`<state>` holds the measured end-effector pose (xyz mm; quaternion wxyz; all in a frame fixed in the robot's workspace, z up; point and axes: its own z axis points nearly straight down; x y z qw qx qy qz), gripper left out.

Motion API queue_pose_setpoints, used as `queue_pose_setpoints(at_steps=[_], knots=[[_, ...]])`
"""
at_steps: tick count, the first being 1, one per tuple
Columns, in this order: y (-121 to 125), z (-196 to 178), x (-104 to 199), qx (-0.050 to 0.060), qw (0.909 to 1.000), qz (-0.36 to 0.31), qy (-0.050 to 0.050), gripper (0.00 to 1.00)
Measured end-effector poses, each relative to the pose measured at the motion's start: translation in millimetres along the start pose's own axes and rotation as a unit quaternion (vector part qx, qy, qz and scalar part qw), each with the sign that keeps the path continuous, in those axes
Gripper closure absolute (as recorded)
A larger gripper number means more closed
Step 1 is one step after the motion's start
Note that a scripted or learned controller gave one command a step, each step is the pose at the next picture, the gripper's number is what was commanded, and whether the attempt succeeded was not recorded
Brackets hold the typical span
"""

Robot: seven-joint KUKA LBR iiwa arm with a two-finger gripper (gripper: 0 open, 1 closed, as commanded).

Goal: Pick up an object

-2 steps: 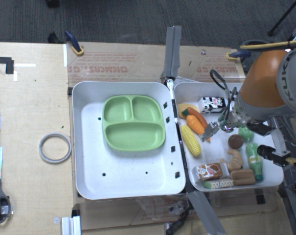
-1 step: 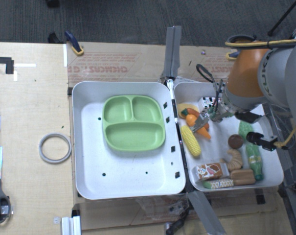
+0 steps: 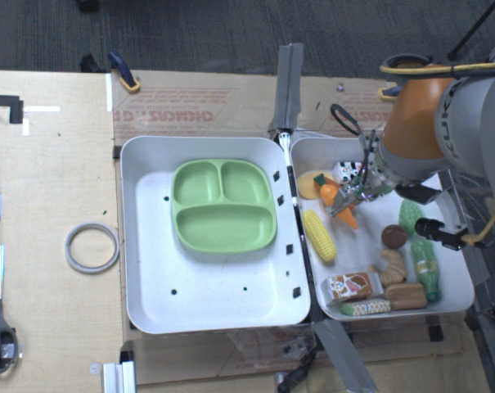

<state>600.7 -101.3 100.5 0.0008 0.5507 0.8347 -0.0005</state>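
Starting at the left, the wooden table [image 3: 51, 187] has a grey tape ring [image 3: 92, 246] lying on it, with a pair of scissors [image 3: 0, 338] near the bottom corner. Next comes the left white bin [image 3: 149, 301]. It holds a light green plastic plate with three sections [image 3: 224, 205].

Beside it is the right white bin [image 3: 460, 297], and this one is full of toy food. A yellow toy corn cob [image 3: 319, 235] lies near the left wall of that bin, with its long side running from top to bottom. Just to the right of its top end is a small orange toy carrot [image 3: 342, 207]. Its long side slants from upper left down to lower right.

The gripper [image 3: 351, 196] is right over the carrot and looks to be touching it. Is it open or closed? I cannot tell, because the tip is small and blurry against the toys. I also cannot tell if the carrot is between its fingers.

Further right are a brown round toy [image 3: 393, 236], a green toy bottle [image 3: 425, 267] and a small snack box with a picture on it [image 3: 353, 286].

I think the carrot is the thing to pick. It lies straight under the gripper, so the next move should be a squeeze across its thin side and then a lift.
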Motion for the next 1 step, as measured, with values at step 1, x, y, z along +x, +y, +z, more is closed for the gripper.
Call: queue_pose_setpoints(at_steps=[1], knots=[[70.0, -91.7, 36.8, 0.0, 0.9998, 0.021, 0.0, 1.0]])
